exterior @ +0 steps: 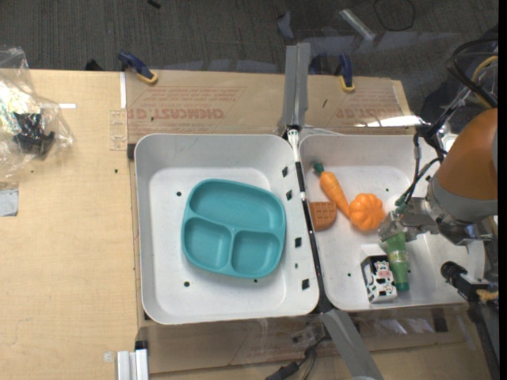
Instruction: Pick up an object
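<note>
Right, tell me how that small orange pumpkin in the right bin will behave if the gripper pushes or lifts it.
The pumpkin looks round and squat, so a sideways push would probably roll or slide it towards the carrot beside it. Its smooth, curved surface may slip from two fingers unless gripped across the middle. It looks like a toy, so likely light.

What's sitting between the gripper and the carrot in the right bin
The orange pumpkin sits between them: the gripper is above the green bottle, and the carrot lies just beyond the pumpkin, to its left.
</note>
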`<action>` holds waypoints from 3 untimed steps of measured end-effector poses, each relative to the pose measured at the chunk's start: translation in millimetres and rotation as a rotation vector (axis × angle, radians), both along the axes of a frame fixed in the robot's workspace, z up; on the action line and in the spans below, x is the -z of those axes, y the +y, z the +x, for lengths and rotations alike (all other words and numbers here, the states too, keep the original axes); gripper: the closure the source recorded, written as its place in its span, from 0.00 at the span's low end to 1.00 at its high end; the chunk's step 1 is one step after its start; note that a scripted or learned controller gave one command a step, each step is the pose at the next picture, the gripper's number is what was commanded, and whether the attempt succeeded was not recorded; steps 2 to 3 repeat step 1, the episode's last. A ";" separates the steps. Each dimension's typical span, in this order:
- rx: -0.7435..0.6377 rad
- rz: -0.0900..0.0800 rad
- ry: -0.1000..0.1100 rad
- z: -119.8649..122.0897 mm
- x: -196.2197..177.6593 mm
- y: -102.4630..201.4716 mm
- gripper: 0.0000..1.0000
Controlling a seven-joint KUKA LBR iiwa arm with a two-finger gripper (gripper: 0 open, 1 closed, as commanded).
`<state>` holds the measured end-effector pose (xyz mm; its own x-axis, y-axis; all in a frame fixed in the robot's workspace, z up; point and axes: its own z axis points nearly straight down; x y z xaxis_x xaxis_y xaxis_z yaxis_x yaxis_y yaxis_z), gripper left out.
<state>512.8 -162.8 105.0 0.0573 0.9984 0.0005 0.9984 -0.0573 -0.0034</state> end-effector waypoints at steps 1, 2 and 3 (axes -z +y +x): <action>0.130 -0.001 -0.001 24.9 -91.0 98.5 1.00; 0.130 -0.001 -0.001 24.9 -91.0 98.5 1.00; 0.130 -0.001 -0.001 24.9 -91.0 98.5 1.00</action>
